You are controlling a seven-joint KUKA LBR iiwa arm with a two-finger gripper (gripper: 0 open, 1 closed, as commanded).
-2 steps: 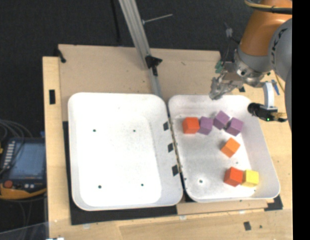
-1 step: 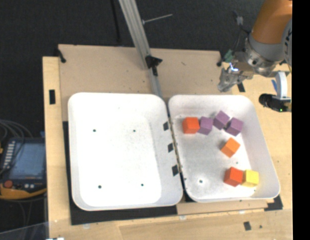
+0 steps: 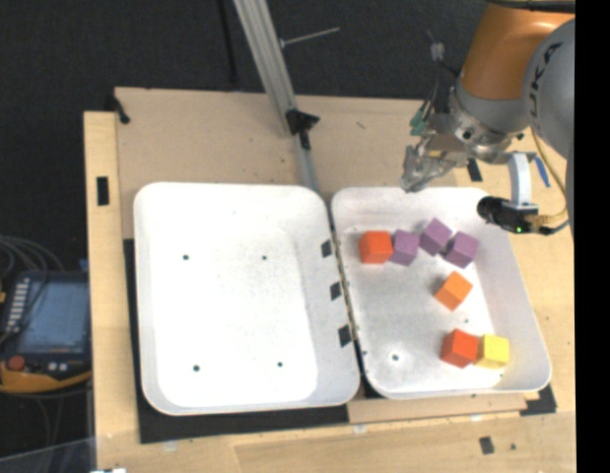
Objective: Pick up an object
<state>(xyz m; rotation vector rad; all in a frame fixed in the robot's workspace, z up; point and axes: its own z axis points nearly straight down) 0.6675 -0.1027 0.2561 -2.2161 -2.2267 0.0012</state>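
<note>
In the camera view the claw (image 3: 420, 175) hangs at the far rim of the right bin (image 3: 511, 294), carrying nothing, and whether it is apart or together I cannot tell at this angle. Every candidate for the pick lies on the near side of the claw, inside that bin. Closest, just below it, is a row of four cubes: an orange cube (image 3: 375, 246) slightly to the claw's left, then three purple cubes (image 3: 435, 240) huddled together under and to its right, so tightly that they look to be touching. Further toward the near edge sits a lone orange block (image 3: 452, 290), well apart from the row, which would likely make it the easier grasp. Beyond that, near the bin's front corner, a red-orange cube (image 3: 462, 347) sits against a yellow cube (image 3: 495, 351). The left bin (image 3: 226, 294) lies far to the claw's left on the worktop (image 3: 196, 136). The claw seems poised above the bin's edge, presumably ahead of a descent.
</note>
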